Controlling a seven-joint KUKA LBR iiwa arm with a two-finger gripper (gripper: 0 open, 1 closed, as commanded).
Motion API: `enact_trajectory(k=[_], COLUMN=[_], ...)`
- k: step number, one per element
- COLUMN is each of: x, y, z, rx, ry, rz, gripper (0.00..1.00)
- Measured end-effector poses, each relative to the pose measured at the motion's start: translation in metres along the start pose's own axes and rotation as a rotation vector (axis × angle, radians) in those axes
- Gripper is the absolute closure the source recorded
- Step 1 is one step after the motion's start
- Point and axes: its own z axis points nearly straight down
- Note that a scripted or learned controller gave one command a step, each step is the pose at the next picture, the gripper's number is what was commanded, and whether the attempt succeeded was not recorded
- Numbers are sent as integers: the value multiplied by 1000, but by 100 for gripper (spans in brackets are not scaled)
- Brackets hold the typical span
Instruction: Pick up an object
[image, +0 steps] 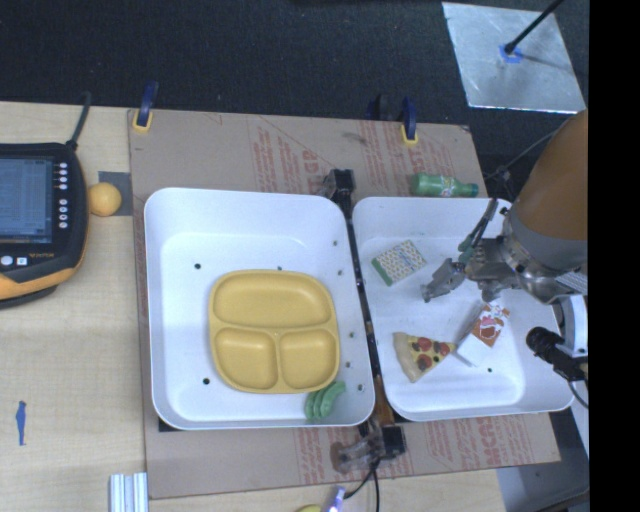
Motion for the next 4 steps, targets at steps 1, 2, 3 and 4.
enact_trajectory(k=[1, 2, 3, 4], x=[32, -42, -107, -25], y=[16, 3, 26, 36], z=[-6, 21, 56, 19], rx=[-1, 2, -1, -1], ry=[-2, -2, -2, -1], rz=[-1, 1, 3, -3], gripper=[0, 0, 0, 0])
